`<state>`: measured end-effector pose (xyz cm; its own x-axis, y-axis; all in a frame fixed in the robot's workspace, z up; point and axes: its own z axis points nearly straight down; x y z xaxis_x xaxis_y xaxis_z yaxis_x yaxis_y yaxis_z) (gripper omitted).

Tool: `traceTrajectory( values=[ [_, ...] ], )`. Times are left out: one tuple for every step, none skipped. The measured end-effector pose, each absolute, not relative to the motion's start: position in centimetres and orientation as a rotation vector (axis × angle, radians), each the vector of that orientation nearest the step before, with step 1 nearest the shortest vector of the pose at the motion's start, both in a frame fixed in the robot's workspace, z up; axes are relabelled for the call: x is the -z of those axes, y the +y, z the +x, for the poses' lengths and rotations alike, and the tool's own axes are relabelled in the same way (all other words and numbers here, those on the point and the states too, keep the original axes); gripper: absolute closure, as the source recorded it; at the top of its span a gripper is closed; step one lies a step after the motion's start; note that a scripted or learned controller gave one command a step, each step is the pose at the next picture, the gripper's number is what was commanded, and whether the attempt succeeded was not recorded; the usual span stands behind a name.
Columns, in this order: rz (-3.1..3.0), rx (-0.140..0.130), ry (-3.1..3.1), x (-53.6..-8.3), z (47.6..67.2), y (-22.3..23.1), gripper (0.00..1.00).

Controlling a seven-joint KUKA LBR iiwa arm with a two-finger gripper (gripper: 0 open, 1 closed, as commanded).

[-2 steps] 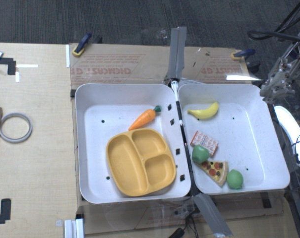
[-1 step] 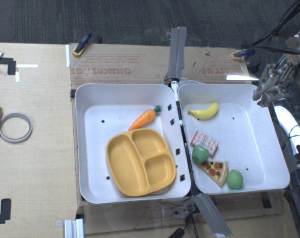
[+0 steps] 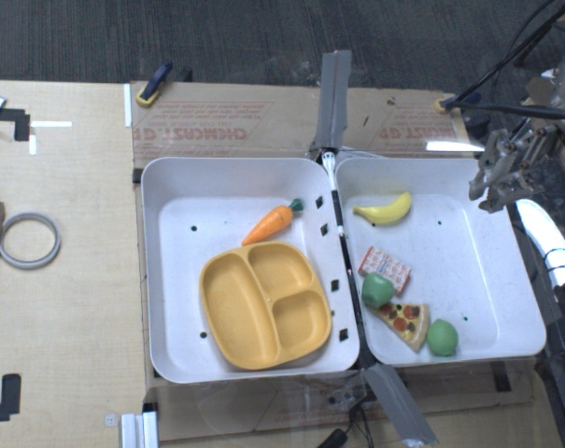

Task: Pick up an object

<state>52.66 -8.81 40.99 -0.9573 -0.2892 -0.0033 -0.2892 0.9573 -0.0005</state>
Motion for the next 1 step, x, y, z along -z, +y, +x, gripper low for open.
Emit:
traceTrajectory(
  values=[
    [-1.060, 0.000, 2.954, -40.15, 52.55, -9.66, 1.00]
  ],
)
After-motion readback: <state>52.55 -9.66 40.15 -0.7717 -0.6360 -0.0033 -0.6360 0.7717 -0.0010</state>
